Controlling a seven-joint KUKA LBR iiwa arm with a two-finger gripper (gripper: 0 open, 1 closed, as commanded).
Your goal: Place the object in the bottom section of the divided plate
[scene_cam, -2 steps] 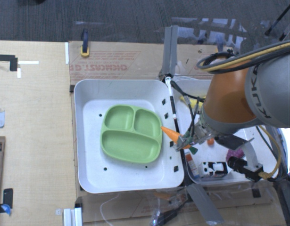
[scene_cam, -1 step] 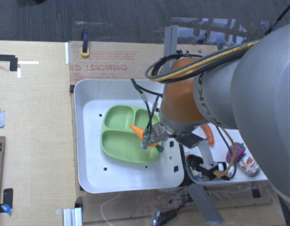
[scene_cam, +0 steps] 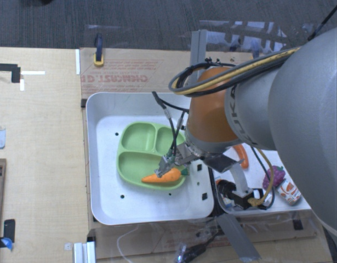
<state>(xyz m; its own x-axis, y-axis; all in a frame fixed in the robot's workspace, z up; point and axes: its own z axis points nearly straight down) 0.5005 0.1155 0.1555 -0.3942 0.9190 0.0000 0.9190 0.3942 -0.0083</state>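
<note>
A green divided plate (scene_cam: 136,147) lies in the left white bin (scene_cam: 102,163), with two small sections at the top and one long section at the bottom. An orange toy carrot (scene_cam: 161,176) with a green tip lies at the right end of that bottom section, partly over the plate's rim. My gripper (scene_cam: 171,164) reaches down from the orange-banded wrist and sits right on top of the carrot's right end. The wrist hides the plate's right side.
The right bin (scene_cam: 278,212) holds an orange item (scene_cam: 243,155), purple toy grapes (scene_cam: 274,176) and a small white-and-orange carton (scene_cam: 291,193); black cables (scene_cam: 239,197) hang over it. A yellow clamp (scene_cam: 98,59) stands behind the left bin.
</note>
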